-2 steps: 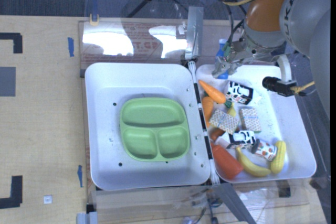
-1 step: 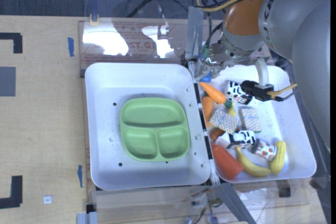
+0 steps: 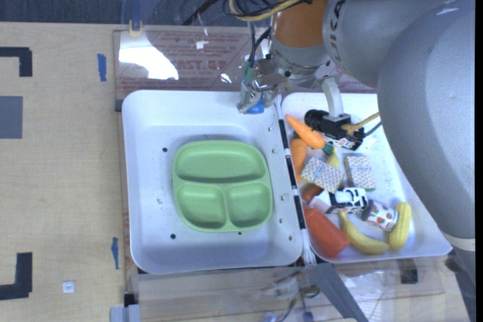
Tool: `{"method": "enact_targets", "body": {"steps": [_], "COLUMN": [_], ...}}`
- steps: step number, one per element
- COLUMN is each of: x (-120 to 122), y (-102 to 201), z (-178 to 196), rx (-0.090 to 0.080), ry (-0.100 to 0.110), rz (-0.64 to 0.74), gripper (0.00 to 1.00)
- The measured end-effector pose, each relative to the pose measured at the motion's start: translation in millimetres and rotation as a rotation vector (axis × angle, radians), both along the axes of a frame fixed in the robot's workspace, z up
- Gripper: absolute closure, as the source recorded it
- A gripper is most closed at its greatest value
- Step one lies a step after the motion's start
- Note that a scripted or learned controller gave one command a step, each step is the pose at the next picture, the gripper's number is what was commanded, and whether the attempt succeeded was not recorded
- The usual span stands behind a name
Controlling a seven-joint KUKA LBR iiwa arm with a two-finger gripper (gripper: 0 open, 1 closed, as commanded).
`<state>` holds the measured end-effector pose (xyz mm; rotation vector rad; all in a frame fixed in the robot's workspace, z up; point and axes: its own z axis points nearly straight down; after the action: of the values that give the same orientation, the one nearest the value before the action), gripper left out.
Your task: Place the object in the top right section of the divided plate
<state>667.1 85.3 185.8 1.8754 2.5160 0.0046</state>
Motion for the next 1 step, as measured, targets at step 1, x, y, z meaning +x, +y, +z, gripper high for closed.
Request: {"method": "enact_targets", "body": {"steps": [1], "x": [-0.5], "y": [88.5], "z": [-18.6], "rx": [0.001], "ry": [0.0], "rz": [-0.015], "gripper": [1.0]}}
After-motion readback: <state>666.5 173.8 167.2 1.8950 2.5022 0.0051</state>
